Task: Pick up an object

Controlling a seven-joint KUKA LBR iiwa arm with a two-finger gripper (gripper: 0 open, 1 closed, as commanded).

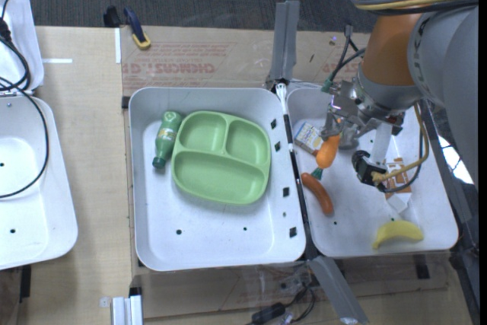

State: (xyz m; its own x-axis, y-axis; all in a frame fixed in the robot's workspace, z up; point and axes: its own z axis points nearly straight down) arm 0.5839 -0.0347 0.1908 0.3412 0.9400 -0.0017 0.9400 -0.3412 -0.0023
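1. The gripper (pixel 335 135) hangs over the right bin (pixel 426 232), close to its left wall; an orange carrot (pixel 326 154) sits between its fingers, clamped at the upper end, green tip pointing down.
2. Just below the carrot, a red sausage (pixel 318 192) lies slantwise on the bin floor; a small box (pixel 307 136) rests just left of the gripper.
3. A banana (pixel 397 233) lies near the bin's front right corner, well apart from the gripper.
4. Over in the left bin (pixel 152 232), a green divided plate (pixel 222 157) sits in the middle; a green bottle (pixel 165 138) lies just beside its left edge.
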